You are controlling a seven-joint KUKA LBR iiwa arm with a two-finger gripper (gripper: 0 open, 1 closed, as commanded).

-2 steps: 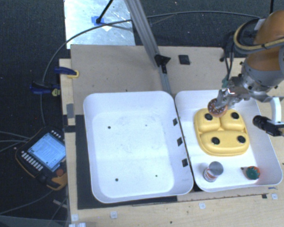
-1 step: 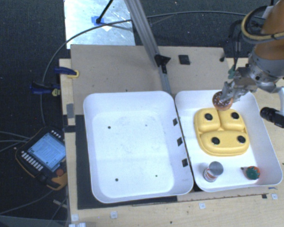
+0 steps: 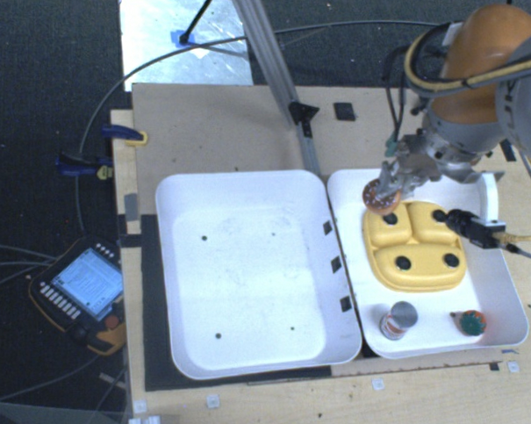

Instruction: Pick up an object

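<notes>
Yellow moulded plastic tray [image 3: 415, 257] lay in the right white bin [image 3: 514, 314]; the hand [image 3: 389, 191] hung at its far corner, over a small brown round piece [image 3: 380, 196], its spread unreadable. Closing on the tray's broad edge might make it slip off.

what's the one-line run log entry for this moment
arm: over right bin | gripper: at small round brown object, beside yellow tray | grasp: unconfirmed | near edge: silver can, green ball

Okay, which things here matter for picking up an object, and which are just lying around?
Job: claw; small brown round object beneath it; yellow moulded plastic block; small grey cylinder; small green and orange object; right white bin.
Lying about: handheld pendant with blue screen; left white bin.
</notes>
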